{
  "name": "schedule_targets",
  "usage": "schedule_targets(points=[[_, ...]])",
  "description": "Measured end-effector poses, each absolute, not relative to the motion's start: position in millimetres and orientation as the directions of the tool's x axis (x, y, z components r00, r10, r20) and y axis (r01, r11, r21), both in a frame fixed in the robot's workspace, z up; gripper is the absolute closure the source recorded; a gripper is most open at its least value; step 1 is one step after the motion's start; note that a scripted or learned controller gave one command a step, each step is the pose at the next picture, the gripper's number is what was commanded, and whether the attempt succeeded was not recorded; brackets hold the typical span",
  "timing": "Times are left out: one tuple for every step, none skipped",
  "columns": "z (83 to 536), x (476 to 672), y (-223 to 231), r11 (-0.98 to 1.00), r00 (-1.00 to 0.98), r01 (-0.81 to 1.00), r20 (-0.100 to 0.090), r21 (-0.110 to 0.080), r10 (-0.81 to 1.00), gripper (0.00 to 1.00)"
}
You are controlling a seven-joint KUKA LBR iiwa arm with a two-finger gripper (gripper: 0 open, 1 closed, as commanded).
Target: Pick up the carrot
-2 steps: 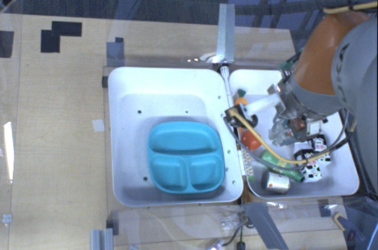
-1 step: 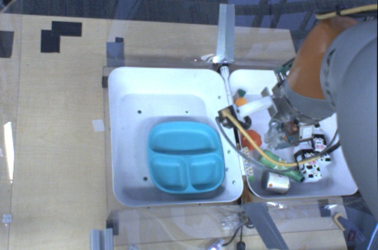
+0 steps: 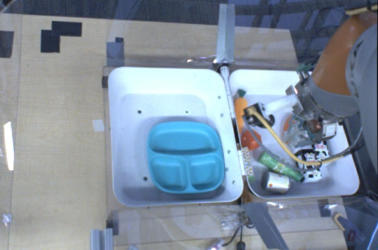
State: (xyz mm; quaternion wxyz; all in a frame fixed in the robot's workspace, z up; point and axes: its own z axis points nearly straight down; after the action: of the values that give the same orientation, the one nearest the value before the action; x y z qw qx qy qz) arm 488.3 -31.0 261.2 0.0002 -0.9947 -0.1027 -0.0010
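Reaching for the carrot (image 3: 240, 110) is the job here. It lies in the right bin (image 3: 345, 181), tight against that bin's left wall, its long axis running far to near. The gripper (image 3: 302, 135) sits over the middle of the same bin, to the right of the carrot and apart from it, with nothing visible in its grasp. Whether the claw is spread or pressed together I cannot tell, because the tip is a blur of clear and dark parts.

The arm comes in from the right, with its orange band (image 3: 333, 62) high over the bin's far right corner and the wrist angled down and leftward.

To do this well, I'd say the gripper wants to travel left, square itself across the carrot's width, and come down on its middle, minding the wall on one side. Crowding matters too: a red item (image 3: 251, 139) lies just to the near side of the carrot, with a green bottle-like thing (image 3: 279, 164) and a metal can (image 3: 276, 182) nearer again. The left bin (image 3: 136, 95) holds a blue divided plate (image 3: 186, 154), well out of play.
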Motion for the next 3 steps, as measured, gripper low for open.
schedule_targets(points=[[249,487.5,-77,-0.969,0.969,0.246,0.002,-0.001,0.246,1.00],[354,515.3,-95,-0.979,0.979,0.206,0.005,0.001,0.206,1.00],[333,487.9,-153,-0.942,0.942,0.337,0.003,0.002,0.337,1.00]])
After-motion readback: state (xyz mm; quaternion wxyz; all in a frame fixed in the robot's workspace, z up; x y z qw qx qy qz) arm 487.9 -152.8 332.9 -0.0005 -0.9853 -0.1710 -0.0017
